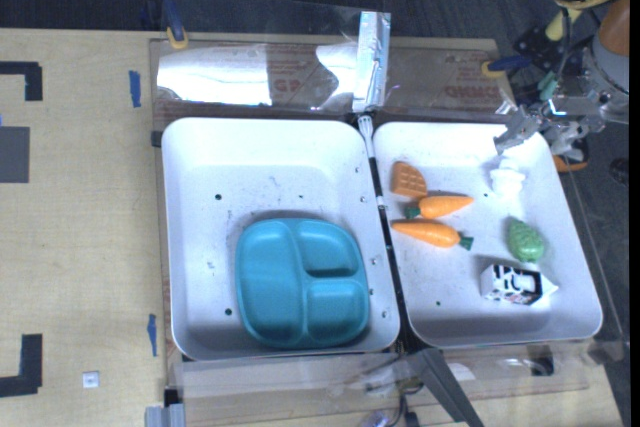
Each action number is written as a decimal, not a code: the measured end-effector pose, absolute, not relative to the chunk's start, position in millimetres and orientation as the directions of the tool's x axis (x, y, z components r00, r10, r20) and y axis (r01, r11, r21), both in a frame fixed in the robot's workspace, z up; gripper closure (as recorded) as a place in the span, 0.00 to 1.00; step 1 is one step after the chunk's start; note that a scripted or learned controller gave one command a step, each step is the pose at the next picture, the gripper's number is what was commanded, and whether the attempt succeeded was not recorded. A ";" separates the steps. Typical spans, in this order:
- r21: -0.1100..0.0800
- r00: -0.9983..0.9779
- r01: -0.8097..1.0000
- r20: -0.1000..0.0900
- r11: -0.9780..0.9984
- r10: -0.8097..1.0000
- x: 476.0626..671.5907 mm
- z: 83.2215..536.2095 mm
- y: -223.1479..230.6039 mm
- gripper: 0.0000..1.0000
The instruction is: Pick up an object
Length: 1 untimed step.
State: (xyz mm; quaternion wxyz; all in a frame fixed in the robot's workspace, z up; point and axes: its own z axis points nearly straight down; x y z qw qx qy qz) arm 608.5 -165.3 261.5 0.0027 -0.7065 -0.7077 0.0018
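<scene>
Two carrots, a waffle, a green toy and a black-and-white packet lie in the right bin (585, 315), none of them held.

The upper carrot (445, 206) lies just beside the waffle (408, 179); the lower carrot (430, 234) sits just below it. The green toy (526, 240) lies to their right, the packet (517, 284) below that. The gripper (525, 130) hangs over the bin's upper right corner; whether it is spread or pressed together cannot be told. The left bin (200, 165) holds a blue tray (300, 283).

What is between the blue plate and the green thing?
In the camera view, two orange carrots lie between the blue plate and the green thing, past the bins' shared wall.
</scene>
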 end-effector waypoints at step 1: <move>-0.008 0.058 0.998 0.001 -0.058 0.998 564.7 126.3 -122.4 0.00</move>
